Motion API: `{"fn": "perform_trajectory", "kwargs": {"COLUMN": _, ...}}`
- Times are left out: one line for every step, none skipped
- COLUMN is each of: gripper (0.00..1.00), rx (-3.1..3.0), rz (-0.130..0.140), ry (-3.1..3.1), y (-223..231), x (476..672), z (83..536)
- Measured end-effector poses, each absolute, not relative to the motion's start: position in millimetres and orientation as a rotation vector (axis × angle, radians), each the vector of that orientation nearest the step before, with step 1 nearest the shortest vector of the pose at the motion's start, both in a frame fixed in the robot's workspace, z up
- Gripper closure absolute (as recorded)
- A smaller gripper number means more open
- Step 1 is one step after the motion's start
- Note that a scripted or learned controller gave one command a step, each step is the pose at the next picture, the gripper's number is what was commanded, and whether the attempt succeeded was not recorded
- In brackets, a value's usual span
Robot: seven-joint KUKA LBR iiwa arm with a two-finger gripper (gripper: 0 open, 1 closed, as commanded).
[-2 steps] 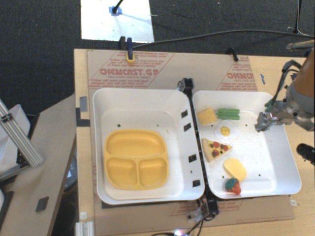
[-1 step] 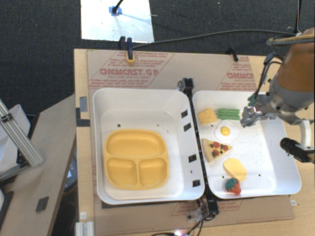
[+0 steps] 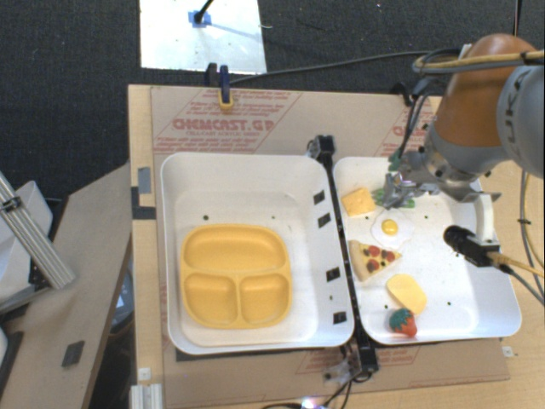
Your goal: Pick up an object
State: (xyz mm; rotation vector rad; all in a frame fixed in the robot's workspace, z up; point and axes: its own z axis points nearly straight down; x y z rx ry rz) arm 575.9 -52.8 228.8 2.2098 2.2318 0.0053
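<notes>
A yellow divided tray (image 3: 236, 275) lies in the left bin (image 3: 247, 170); a blue-and-yellow clamp (image 3: 223, 86) grips the bench's far edge.

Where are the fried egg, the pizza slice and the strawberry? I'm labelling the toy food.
fried egg (image 3: 389, 227): camera view, on its yolk.
pizza slice (image 3: 373, 259): camera view, middle of the topping.
strawberry (image 3: 403, 321): camera view, on its red body.

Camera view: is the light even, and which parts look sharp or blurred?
Camera view: light is soft and even, with faint shadows; the yellow tray and pizza slice look sharp; the gripper is slightly blurred; the white bins are bright but not washed out.
</notes>
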Motion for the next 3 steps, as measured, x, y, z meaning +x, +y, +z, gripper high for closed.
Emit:
{"fn": "perform_trajectory", "kwargs": {"gripper": 1.0, "rx": 2.21, "rz": 0.005, "ry": 2.232, "y": -7, "x": 582.2, "z": 228}}
{"fn": "perform_trajectory", "kwargs": {"gripper": 1.0, "rx": 2.209, "rz": 0.006, "ry": 2.234, "y": 55, "x": 601.5, "z": 225}}
{"fn": "perform_trajectory", "kwargs": {"gripper": 1.0, "rx": 2.21, "rz": 0.007, "ry": 2.233, "y": 109, "x": 612.7, "z": 235}}
